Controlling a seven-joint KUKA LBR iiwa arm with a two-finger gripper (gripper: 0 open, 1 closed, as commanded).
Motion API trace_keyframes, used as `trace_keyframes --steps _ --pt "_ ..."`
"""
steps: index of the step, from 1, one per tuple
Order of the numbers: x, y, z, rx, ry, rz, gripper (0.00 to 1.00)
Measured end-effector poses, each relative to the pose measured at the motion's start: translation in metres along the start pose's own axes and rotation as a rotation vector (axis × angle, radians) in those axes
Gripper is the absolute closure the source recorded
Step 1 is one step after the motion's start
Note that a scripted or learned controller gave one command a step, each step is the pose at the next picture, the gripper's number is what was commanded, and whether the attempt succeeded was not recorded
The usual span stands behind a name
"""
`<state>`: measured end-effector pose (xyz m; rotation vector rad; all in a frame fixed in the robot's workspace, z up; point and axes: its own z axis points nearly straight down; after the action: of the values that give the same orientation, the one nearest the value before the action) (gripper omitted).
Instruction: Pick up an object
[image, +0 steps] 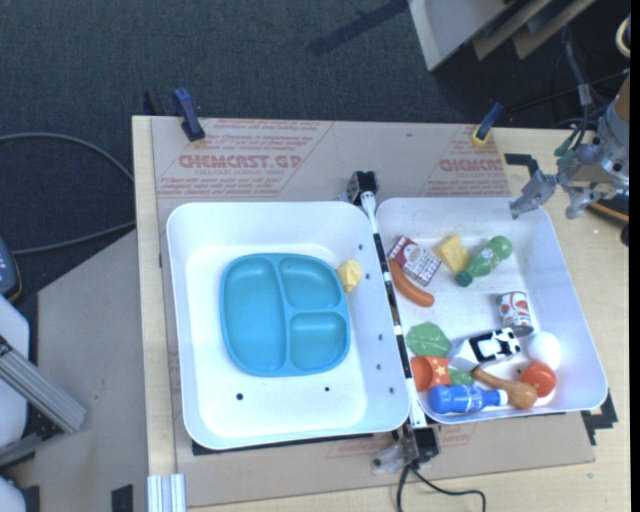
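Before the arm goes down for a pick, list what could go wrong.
1. The end effector hangs at the right bin's far corner, so a straight descent could hit the rim.
2. Near the front, the blue bottle, tomato and cow toy are packed together; a grasp there may snag a neighbour.
3. The egg is round and could slip out.

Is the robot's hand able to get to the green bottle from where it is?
Probably yes. The hand hovers at the right bin's far corner, and the green bottle lies nearby with its top side uncovered, though a yellow block sits close beside it.
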<state>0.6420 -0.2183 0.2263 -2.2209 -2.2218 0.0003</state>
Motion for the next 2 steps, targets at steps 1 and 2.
trace_keyframes --steps 1,2 --pt "0.014 -0.008 0.142 0.0 0.0 -0.001 0.0" --pt "0.02 -0.081 0.142 0.001 0.001 0.001 0.0"
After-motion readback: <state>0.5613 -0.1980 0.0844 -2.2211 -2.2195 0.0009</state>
